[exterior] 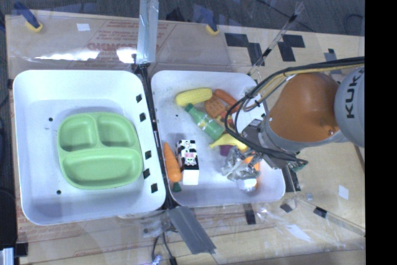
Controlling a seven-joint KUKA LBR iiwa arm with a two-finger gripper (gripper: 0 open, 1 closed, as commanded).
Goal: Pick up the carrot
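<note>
Right bin [205,195]: crowded. Carrot [171,162] lies along the bin's left wall, close against it, so little room on that side. Milk carton [187,161] sits just beside the carrot on its right, blocking approach from there. Space above the carrot's upper end, toward the bin's far-left corner, is open floor. Corn cob [193,96], green bottle [206,121] and banana [228,142] fill the middle and back. The arm [307,108] covers the right portion, gripper [243,172] low over small clutter there.

Left bin [25,133]: green divided plate [98,151] takes the centre; open margin around it.
</note>
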